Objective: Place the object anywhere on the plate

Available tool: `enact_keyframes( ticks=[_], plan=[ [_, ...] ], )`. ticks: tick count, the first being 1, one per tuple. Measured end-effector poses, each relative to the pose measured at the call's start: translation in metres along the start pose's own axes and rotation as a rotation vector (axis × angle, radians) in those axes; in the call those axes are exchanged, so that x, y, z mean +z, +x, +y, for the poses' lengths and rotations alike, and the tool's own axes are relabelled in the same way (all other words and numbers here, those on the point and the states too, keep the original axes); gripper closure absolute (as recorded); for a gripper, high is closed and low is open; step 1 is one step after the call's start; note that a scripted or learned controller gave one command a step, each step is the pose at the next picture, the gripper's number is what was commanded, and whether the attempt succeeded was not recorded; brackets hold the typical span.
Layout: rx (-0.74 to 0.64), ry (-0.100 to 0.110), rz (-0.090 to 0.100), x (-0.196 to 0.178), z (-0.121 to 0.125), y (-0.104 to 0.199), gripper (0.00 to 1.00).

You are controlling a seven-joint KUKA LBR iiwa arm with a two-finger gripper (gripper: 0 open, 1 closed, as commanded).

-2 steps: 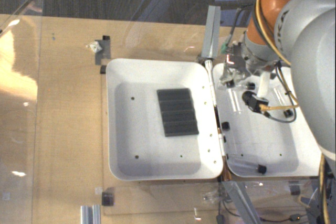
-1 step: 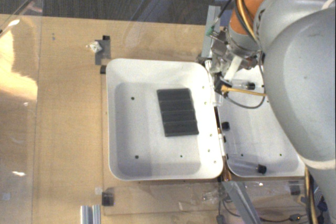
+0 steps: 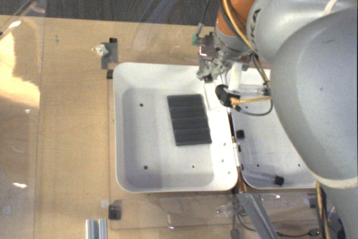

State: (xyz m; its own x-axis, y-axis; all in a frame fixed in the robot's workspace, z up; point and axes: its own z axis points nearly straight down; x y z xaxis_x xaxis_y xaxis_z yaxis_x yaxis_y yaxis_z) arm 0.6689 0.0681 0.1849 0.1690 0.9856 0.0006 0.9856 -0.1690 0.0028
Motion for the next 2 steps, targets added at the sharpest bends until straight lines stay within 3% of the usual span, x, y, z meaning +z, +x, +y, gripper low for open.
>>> enact_keyframes(
  ticks=[1,2],
  plan=[
    [-0.165,0.003,0.0,0.077,-0.014,0.075,1.0],
    [-0.192,-0.003,0.002,-0.021,-0.021,0.121,1.0]
  ],
)
